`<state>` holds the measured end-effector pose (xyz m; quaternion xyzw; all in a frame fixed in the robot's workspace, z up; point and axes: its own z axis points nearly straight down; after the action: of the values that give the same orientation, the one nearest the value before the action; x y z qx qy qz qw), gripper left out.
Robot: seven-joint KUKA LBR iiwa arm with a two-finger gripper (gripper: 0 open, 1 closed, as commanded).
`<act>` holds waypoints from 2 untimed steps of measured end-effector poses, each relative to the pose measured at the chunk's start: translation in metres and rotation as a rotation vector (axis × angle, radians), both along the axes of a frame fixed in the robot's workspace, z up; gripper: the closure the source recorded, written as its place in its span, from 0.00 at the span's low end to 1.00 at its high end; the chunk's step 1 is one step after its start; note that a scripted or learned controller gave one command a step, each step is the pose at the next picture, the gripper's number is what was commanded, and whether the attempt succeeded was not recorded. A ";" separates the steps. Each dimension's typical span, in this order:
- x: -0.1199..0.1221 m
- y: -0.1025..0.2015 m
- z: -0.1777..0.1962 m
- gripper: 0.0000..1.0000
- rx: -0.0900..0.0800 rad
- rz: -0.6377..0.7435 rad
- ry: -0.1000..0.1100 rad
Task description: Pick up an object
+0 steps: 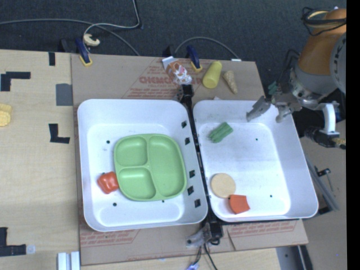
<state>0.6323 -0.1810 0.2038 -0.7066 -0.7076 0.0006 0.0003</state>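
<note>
My gripper (269, 111) hangs over the far right corner of the right bin (292, 167), its two fingers spread apart with nothing between them. In that bin lie a green pickle-like piece (220, 132) near the far left, a tan round cookie (223, 185) and an orange-red block (239, 204) at the near side. The left bin (95, 122) holds a green divided plate (150, 166) and a small red-orange piece (107, 182) beside the plate's left edge.
A yellow cylinder (212, 75), a tan cone (231, 81) and a small wrapped item (179, 71) lie on the cardboard behind the bins. Blue clamps and cables sit at the far edge. The arm's orange band (323, 55) is at the upper right.
</note>
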 end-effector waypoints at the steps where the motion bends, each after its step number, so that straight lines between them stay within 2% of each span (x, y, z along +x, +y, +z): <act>1: 0.019 0.067 -0.097 0.00 0.001 0.001 0.002; 2: 0.004 0.084 -0.117 0.00 -0.001 0.000 -0.001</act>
<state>0.6367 -0.0972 0.0864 -0.7065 -0.7077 0.0007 -0.0006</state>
